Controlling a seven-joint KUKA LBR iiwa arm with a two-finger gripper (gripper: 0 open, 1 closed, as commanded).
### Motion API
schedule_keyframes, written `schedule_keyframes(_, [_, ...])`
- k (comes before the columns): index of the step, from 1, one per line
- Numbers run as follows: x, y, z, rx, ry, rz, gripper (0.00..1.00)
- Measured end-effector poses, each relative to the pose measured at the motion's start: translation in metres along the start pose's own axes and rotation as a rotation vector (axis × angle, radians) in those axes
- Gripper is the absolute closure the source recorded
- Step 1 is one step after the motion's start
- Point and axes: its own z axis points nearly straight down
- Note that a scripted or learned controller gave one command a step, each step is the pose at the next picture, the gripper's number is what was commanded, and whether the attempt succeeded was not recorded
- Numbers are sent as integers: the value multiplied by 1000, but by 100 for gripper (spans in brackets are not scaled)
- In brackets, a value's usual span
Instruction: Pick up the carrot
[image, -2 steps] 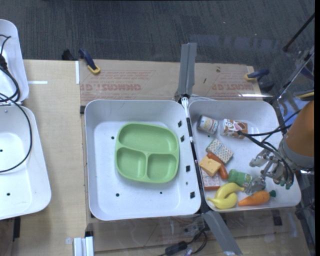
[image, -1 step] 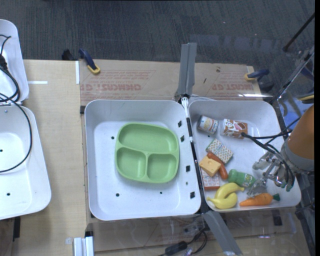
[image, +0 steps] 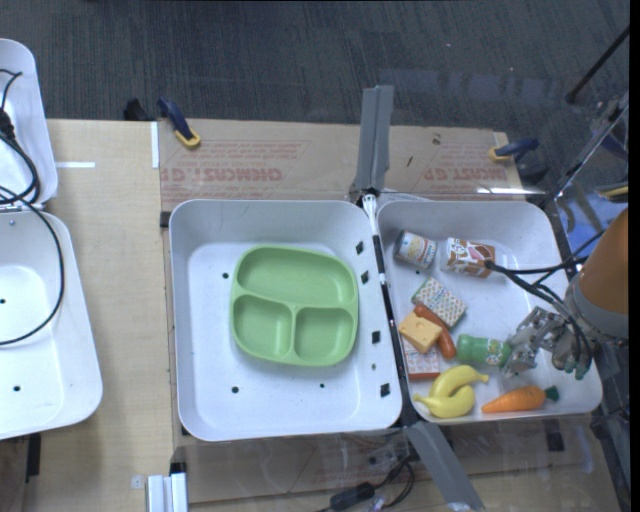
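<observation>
Carrot waits low in the right bin

The white right bin (image: 470, 212) holds the robot's metal hand (image: 545, 340), grip too blurry to tell. The small orange carrot (image: 514, 401) lies sideways, left to right, at the hand's seven o'clock, near it.

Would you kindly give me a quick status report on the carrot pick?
Gripper low in right bin, above carrot, holding nothing seen. Carrot flat at near wall. Green bottle and banana close by.
</observation>
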Motion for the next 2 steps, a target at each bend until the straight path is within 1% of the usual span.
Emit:
schedule_keyframes(1, [0,0,0,0,0,0,0])
schedule_keyframes(2, [8,11,9,3,3,-75,0])
